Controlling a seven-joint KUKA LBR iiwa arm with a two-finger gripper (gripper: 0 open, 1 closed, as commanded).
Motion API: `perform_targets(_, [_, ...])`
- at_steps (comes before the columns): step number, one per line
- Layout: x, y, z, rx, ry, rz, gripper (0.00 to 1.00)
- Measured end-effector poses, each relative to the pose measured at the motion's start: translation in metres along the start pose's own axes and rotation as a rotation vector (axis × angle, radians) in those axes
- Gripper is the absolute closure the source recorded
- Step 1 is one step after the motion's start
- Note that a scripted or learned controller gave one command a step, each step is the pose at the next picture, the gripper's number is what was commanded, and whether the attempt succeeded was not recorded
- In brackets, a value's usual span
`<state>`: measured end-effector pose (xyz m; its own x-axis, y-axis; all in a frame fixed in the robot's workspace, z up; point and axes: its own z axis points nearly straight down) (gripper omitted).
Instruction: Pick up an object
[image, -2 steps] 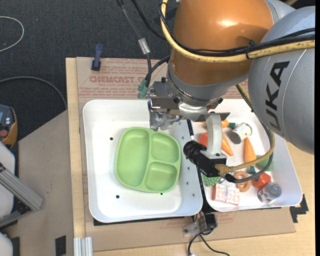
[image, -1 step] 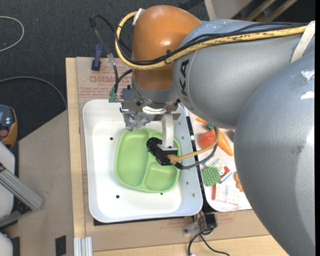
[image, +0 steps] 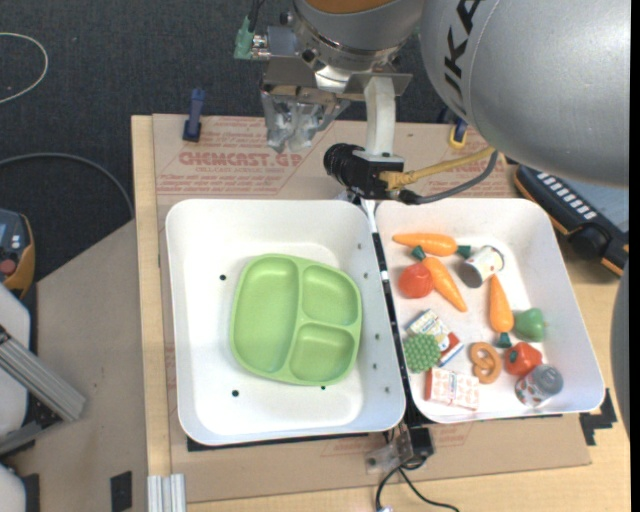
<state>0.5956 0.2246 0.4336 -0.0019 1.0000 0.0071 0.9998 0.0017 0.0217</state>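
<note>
Grey arm is hanging above the bins' far edge, gripper (image: 297, 118) seemingly open and holding nothing, with toys such as the carrot (image: 425, 241) waiting in the right bin (image: 580, 345), so a descent comes next.

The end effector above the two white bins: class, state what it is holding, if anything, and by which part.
Nothing is held. The end effector hangs above the cardboard behind the bins with nothing between its fingers; the toy foods lie in the shallow white right-hand bin.

Arm (image: 540, 70) raised, wrist downward
</note>
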Motion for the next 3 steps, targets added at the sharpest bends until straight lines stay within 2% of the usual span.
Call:
perform_targets(1, [-0.001, -0.071, 0.088, 0.034, -0.01, 0.0, 1.0])
perform_targets(2, [0.001, -0.118, -0.014, 0.012, 0.0, -0.002, 1.0])
perform_targets(3, [0.001, -0.116, -0.018, 0.019, -0.006, -0.001, 1.0])
